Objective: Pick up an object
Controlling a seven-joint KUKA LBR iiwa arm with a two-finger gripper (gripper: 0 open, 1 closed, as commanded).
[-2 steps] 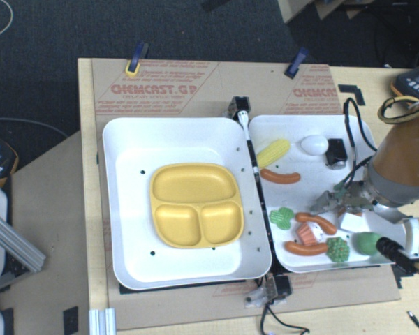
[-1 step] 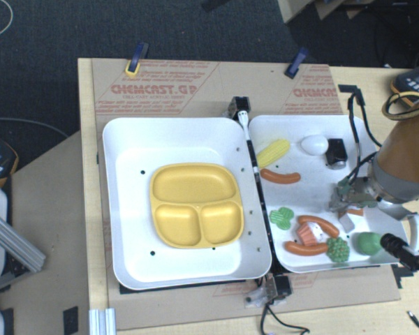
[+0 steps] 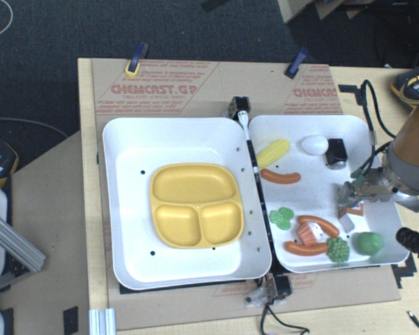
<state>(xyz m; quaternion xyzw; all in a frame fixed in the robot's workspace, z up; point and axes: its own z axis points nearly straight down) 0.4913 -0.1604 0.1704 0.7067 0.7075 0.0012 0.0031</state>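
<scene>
- Pale brown cardboard covers the tabletop, with red lettering printed on it and two clips pinning its far edge.
- Two shallow white bins sit side by side on it. The left bin is the larger in view; the right bin touches it along a shared middle edge.
- A yellow divided plate lies in the middle of the left bin, with one long compartment on the far side and two smaller ones on the near side.
- The grey arm reaches in from the right edge, over the right bin.
- The tool hangs low over the right side of the right bin, beside a small red-and-white piece; whether its fingers are apart or together cannot be told.
- Toy food lies scattered in the right bin: a yellow corn cob near the middle edge, with a sausage just in front of it.
- A white egg rests at the far side, next to a small black block.
- Near the front sit a green leafy piece, a hot dog, a broccoli floret and a round green fruit.
</scene>
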